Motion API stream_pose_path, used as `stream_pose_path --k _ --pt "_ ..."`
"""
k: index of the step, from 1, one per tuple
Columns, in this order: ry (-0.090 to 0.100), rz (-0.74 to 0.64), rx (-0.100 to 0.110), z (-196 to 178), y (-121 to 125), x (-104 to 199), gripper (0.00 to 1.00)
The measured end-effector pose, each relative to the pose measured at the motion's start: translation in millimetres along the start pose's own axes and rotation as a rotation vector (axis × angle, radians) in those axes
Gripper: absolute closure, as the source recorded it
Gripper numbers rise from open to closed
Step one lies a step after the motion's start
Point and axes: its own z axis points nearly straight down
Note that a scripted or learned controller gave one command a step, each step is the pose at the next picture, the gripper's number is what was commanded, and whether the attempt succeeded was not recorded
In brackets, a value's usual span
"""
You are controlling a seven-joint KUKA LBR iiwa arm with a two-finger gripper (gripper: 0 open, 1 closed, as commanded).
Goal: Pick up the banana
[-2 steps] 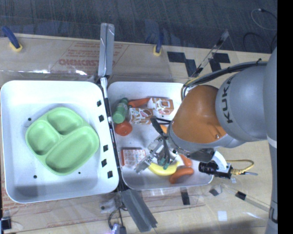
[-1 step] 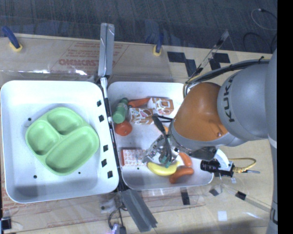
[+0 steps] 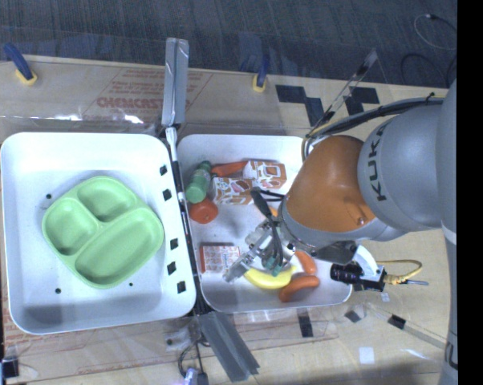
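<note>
Right bin (image 3: 225, 144): end effector (image 3: 261, 257), grip unclear, over banana (image 3: 267, 279) beside carrots (image 3: 300, 285) and carton (image 3: 219, 257)

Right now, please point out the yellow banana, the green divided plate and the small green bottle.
yellow banana (image 3: 268, 279): camera view, middle of its curve.
green divided plate (image 3: 103, 229): camera view, central ridge.
small green bottle (image 3: 197, 184): camera view, its body.
</note>
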Motion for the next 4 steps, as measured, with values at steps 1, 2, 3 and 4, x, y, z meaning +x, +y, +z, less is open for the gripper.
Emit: stream_pose_path --k 1,2,3,4 --pt "0.002 -0.307 0.001 26.5 -12.4 -10.0 0.00" --pt "0.000 -0.311 0.000 16.3 -11.9 -10.8 1.00" --pt "-0.003 -0.204 0.000 -109.2 59.4 7.0 1.00" --pt "-0.003 -0.203 0.000 -109.1 59.0 6.8 0.00"
